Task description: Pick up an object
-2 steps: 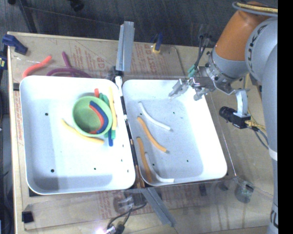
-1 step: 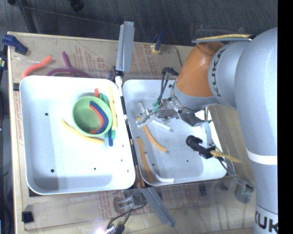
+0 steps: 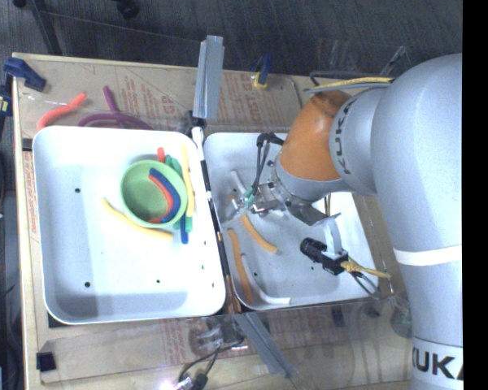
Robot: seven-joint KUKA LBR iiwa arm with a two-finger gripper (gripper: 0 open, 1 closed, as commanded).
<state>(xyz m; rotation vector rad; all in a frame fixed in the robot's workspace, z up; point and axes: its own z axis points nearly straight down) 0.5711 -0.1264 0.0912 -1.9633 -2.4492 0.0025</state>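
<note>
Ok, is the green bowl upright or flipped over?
Upright: the green bowl in the left bin shows its open mouth, with a blue piece lying inside.

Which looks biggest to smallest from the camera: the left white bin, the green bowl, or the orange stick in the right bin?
1. left white bin
2. green bowl, sitting inside that bin
3. orange stick, short and thin, in the right bin

Green bowl (image 3: 142,190); yellow strip (image 3: 122,215); orange stick (image 3: 260,238); white left bin (image 3: 89,276).
</note>
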